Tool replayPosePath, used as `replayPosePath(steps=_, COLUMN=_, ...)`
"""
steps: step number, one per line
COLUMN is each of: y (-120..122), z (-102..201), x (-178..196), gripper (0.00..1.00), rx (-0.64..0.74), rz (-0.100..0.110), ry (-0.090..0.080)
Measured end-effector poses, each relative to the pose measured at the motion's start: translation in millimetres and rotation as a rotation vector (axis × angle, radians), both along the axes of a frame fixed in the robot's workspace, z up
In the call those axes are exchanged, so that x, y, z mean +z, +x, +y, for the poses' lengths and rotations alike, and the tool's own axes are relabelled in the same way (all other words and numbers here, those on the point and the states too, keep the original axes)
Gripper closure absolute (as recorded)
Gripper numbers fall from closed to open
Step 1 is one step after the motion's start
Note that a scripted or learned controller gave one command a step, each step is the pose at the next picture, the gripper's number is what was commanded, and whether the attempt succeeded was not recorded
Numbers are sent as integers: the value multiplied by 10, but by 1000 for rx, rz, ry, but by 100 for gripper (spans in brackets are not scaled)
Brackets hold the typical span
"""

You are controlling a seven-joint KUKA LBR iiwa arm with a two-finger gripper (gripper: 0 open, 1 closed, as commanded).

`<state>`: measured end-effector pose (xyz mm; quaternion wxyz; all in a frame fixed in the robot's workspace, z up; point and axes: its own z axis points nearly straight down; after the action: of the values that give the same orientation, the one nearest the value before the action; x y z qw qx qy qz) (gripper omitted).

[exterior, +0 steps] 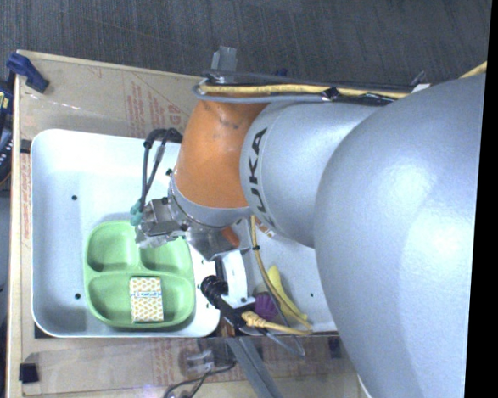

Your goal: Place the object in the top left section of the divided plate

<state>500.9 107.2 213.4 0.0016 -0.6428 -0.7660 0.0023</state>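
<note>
A green divided plate (109, 256) lies in the left white bin (62, 189), toward its near side. A small yellow-and-white patterned packet (147, 299) rests in the plate's large lower section. The gripper (152, 227) hangs over the plate's upper right part, beside the rim between the two small sections. The arm's orange band (216, 162) and grey body hide the fingertips, so their state is unclear.
The big grey arm (375, 220) covers most of the right bin. At the right bin's near-left corner lie a yellow banana-like thing (283, 298) and a purple object (264, 306). A black cable (154, 157) loops above the gripper. Wooden bench edge surrounds the bins.
</note>
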Motion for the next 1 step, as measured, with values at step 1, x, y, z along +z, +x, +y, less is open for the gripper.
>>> replayPosePath(steps=1, y=-243, z=441, x=509, gripper=100, rx=179, rz=-5, ry=2)
